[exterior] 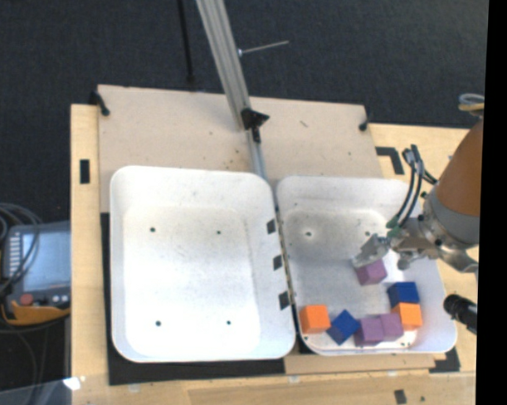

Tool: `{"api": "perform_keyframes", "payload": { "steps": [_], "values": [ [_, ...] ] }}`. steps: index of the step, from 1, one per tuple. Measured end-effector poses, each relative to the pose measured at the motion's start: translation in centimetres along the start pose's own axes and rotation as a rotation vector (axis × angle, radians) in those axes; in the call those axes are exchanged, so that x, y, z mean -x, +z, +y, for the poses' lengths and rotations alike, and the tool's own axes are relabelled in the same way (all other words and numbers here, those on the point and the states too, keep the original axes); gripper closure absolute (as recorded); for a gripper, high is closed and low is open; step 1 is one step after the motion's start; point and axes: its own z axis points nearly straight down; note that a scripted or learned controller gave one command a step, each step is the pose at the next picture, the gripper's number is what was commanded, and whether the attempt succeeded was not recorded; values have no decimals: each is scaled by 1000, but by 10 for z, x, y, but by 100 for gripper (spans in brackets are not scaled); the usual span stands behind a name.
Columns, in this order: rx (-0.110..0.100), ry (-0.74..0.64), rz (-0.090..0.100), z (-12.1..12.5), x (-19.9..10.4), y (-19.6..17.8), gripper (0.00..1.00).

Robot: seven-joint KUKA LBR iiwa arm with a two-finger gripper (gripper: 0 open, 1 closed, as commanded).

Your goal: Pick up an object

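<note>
1. My pincer (375, 250) sits right above the purple cube (371, 271), touching it; can't tell what its grip is doing.
2. Cube's up-left of the blue cube (404, 292) in the right bin (337, 192).

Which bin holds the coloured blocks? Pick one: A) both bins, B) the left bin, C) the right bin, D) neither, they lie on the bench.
C: the orange block, blue block and purple blocks all lie in the right bin, near its front edge.
</note>
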Motion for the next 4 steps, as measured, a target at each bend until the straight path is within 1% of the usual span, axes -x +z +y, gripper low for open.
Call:
{"api": "perform_keyframes", "payload": {
  "steps": [1,2,3,4],
  "values": [
    [1,0,0,-6,-6,49,0],
    [0,2,0,-2,-11,93,0],
    [8,6,0,0,-10,80,100],
    [10,-4,-1,6,-11,35,100]
  ]
}}
